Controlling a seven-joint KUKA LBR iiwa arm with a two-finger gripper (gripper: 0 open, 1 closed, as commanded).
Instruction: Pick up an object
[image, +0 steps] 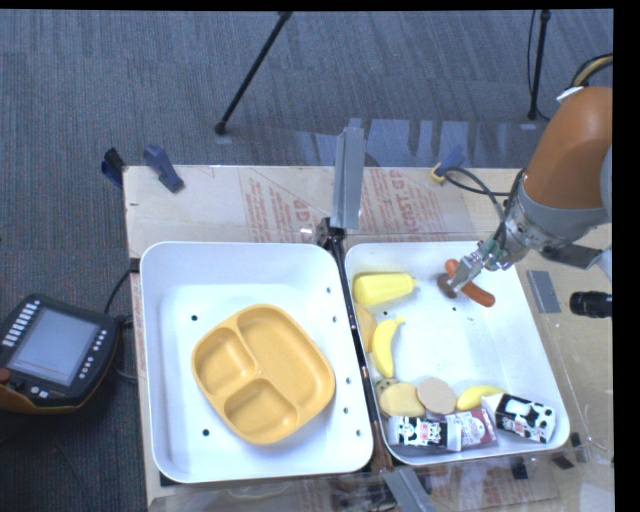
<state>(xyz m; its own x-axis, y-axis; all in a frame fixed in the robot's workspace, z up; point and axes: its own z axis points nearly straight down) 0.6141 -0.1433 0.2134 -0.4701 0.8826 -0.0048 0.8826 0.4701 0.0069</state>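
we count two shallow white bins side by side: the left bin (165, 300) bears one yellow plastic tray (262, 372) with three rounded compartments, smooth and glossy. the right bin (520, 330) bears the small things: one pale yellow wedge-shaped block (381, 288) near its top left, two toy bananas, one (384, 345) curving down the left side and one (478, 397) low near the cartons, one yellow disc (401, 400), one tan disc (437, 395) overlapping it, and three small cartons along the bottom edge: two (417, 432) (523, 417) in black-and-white cow patches and one (470, 430) reddish between them. their lettering is too small for us to read.

an orange-red sausage-shaped piece (475, 290) lies near the top of the right bin, just beside the gripper (462, 280), which hangs low over that corner. we cannot tell how its fingers stand or whether it has hold of anything. the cardboard (270, 205) behind the bins carries red print we cannot make out.
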